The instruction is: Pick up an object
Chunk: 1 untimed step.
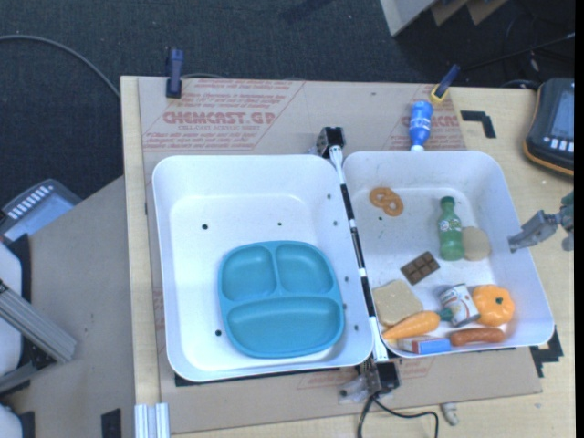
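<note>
- Nearest the lens, a blue divided plate (280,297) sits toward the front of the left bin (182,190).
- Right bin (497,185): pretzel (386,201) near the back-left corner, green bottle (449,228) mid-bin, chocolate square (420,267), bread slice (395,301), carrot (411,326), can (456,304) and orange pepper (494,306) crowd the front edge.
- Gripper (529,235) hangs just outside the right rim, holding nothing; finger spread unclear. Approach stage, I judge: next, swing over one item and descend.
- Cardboard-covered bench (224,112), dark carpet beyond.
</note>
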{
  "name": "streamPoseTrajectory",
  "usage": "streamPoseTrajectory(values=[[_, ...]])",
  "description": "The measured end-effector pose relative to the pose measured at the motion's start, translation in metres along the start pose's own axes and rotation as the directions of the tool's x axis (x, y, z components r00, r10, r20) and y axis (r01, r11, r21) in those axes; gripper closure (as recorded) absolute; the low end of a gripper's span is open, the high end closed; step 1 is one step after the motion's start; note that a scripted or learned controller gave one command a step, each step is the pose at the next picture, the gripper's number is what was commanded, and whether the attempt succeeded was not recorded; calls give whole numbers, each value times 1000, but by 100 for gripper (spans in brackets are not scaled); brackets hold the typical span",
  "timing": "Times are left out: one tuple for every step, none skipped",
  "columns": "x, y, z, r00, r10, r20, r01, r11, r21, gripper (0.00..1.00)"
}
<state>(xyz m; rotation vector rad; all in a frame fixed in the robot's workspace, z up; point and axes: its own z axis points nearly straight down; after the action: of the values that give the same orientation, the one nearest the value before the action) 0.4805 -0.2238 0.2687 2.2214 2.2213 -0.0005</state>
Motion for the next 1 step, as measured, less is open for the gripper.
streamPoseTrajectory(values=[[50, -2, 126, 1000, -1, -2, 1, 1000, 3, 0]])
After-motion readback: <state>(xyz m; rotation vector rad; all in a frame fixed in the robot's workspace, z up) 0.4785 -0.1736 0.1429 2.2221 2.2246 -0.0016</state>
